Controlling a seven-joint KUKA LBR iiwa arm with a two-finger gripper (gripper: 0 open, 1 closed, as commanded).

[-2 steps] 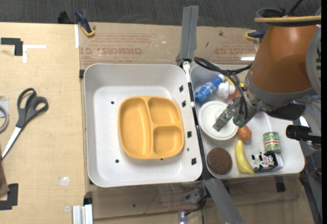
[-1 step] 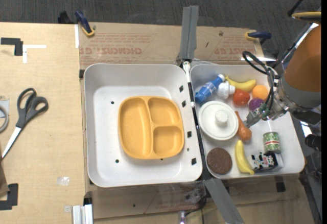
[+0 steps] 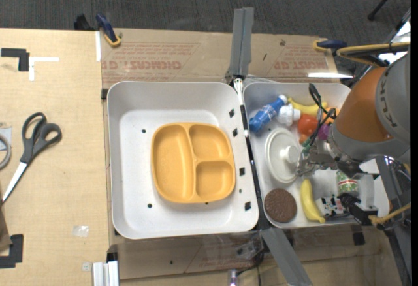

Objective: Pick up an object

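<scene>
My gripper (image 3: pixel 305 166) hangs low inside the right bin (image 3: pixel 295 87), below the arm's orange band (image 3: pixel 362 111). It is at the right edge of a white bowl (image 3: pixel 279 154) and just above a yellow banana (image 3: pixel 311 201). A brown round disc (image 3: pixel 281 205) lies at the front of that bin. At the back of the bin lie a blue bottle (image 3: pixel 265 115), a second yellow banana (image 3: pixel 304 107) and a red object (image 3: pixel 307 124). A small green-and-white can (image 3: pixel 346 182) lies under the arm. I see nothing held in the gripper.
The left bin (image 3: pixel 124 147) holds a yellow divided plate (image 3: pixel 194 162). Scissors (image 3: pixel 32 141) lie on the wooden bench at far left. A grey divider bar (image 3: pixel 241 36) runs back from between the bins. The arm hides the right bin's right side.
</scene>
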